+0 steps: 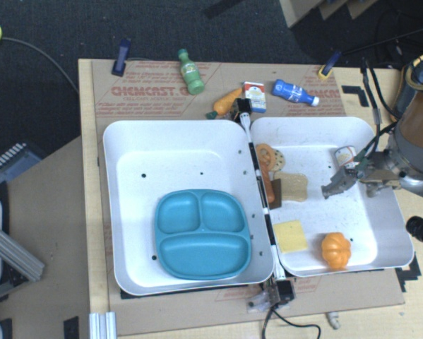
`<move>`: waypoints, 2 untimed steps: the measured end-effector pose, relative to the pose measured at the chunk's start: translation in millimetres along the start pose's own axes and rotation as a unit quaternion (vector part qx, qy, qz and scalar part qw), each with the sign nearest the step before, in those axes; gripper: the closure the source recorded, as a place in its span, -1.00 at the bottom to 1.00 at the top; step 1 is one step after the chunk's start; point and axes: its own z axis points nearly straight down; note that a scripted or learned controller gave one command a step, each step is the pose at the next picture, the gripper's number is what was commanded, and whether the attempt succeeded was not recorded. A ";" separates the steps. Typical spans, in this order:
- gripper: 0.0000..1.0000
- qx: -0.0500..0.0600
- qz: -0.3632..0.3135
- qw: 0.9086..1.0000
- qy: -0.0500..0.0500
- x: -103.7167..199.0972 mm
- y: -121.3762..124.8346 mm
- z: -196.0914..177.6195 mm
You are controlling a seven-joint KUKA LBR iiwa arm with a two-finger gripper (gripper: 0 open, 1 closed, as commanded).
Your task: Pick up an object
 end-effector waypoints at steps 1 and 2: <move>-1.00 0.001 0.001 1.000 0.000 -21.1 -7.6 103.0; -1.00 0.000 0.000 1.000 0.000 -53.1 -6.8 113.4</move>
